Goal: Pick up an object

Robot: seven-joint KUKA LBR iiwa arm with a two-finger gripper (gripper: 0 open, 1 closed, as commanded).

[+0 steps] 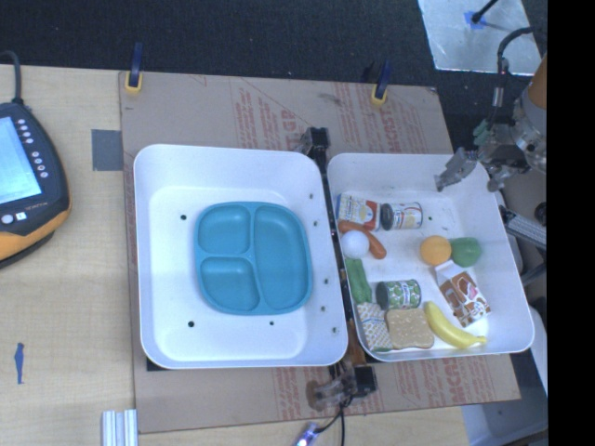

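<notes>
We look down on a wooden surface [74, 342] with a brown cardboard sheet [242, 110] clamped over it, and on that sheet sit two shallow white bins side by side. The left bin [167, 170] holds a blue divided plate [253, 256]. The right bin [483, 207] holds all the small things we could pick.

The arm [532, 110] comes in from the right, and its pincer [472, 168] hangs above the bin's far right corner; we see nothing between its fingers, and we cannot tell whether they are spread or closed.

Going down in size: a snack packet [462, 295] lies near the right wall, a banana [452, 327] lies along the near wall, and a slice of bread [409, 328] lies beside it. Two small cans [400, 293] [402, 216] lie on their sides, an orange [435, 250] touches a green fruit [466, 250], and a white egg [354, 242] sits by a carrot [374, 244].

We judge the orange the best choice: light, firm, likely toy plastic, so smooth and apt to roll; we would take it across its middle. The cans would roll too; the packet looks flat and hard to grip.

The far half of the bin is fairly open, giving room to descend. The near half is crowded, and the banana and bread lie close to the wall, leaving little space for a finger.
</notes>
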